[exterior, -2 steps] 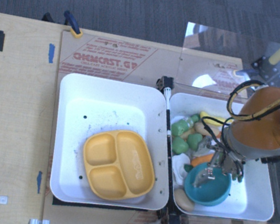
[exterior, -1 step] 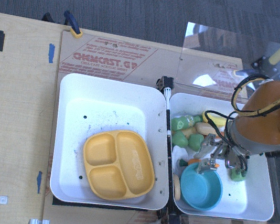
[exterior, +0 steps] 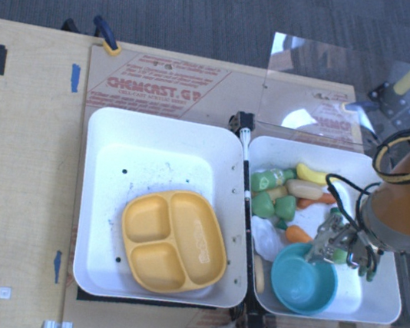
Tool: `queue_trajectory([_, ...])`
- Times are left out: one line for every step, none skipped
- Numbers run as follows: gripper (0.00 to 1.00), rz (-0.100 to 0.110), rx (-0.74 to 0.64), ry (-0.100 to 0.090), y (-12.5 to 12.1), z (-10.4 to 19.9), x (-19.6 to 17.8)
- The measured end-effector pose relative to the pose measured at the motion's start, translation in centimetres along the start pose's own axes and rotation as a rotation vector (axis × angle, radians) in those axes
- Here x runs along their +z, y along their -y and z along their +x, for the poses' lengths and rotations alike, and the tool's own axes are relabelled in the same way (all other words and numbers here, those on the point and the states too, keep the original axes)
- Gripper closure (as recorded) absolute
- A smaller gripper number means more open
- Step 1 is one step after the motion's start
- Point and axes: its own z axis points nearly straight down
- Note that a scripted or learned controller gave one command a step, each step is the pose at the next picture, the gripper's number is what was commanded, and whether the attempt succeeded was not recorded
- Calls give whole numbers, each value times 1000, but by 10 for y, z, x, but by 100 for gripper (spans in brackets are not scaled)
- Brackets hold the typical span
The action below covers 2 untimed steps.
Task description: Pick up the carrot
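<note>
While I am watching:
gripper (exterior: 329,246): hovering over right bin (exterior: 384,302), fingers unreadable
carrot (exterior: 299,234): lying beside bowl (exterior: 302,283)
tray (exterior: 172,241): sitting in left bin (exterior: 108,182)

Behind my two bins I see a cardboard sheet (exterior: 164,82) printed in red, upside down from where I look. Its largest line looks like a brand in capitals, something like "CHEMCAST GP", though I cannot be sure of every letter. The smaller red lines above that word are too fine for me to read. More red print shows on the same cardboard farther right, under a clear plastic sheet (exterior: 312,84), and glare hides it from me. I can read no number or label on anything else
</note>
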Motion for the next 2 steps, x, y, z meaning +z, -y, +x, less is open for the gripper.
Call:
queue_trajectory([100, -2, 293, -20, 37, -7, 37])
queue_trajectory([0, 8, 295, -38, 41, 0, 46])
